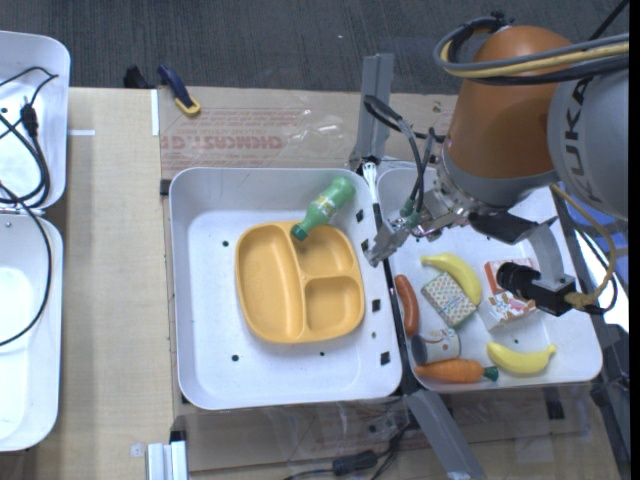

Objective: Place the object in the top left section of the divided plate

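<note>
Green plastic bottle with a yellow label lies tilted at centre frame, its neck end over the upper rim of the yellow divided plate in the left white bin. Reaching in from the upper right, the grey arm with its orange band hangs over the right white bin, above bananas, a carrot and a sausage. Both bins sit on a wooden bench; how the gripper stands at the bins' shared wall, I cannot tell.

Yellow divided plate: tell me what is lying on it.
Only the green bottle touches the yellow divided plate: its cap end rests on the top rim, its body on the left bin floor. The rim beneath the cap is hidden.
</note>
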{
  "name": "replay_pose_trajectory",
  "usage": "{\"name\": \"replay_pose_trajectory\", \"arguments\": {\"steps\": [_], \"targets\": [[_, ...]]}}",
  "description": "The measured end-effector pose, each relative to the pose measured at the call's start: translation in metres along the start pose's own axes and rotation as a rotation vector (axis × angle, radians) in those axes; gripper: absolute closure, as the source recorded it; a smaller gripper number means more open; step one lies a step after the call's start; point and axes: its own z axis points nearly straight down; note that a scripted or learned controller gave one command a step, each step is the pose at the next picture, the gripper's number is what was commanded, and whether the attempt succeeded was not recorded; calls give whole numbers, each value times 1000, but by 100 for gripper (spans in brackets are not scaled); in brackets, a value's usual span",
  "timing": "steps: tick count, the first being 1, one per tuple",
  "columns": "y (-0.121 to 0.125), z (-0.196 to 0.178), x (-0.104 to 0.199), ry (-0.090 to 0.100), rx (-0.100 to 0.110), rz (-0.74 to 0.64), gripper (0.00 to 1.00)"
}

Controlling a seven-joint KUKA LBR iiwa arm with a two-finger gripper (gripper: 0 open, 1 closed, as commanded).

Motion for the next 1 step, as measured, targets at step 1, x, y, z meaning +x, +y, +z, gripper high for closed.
{"name": "replay_pose_trajectory", "arguments": {"steps": [1], "targets": [[46, 50, -43, -1, 1, -40, 0]]}}
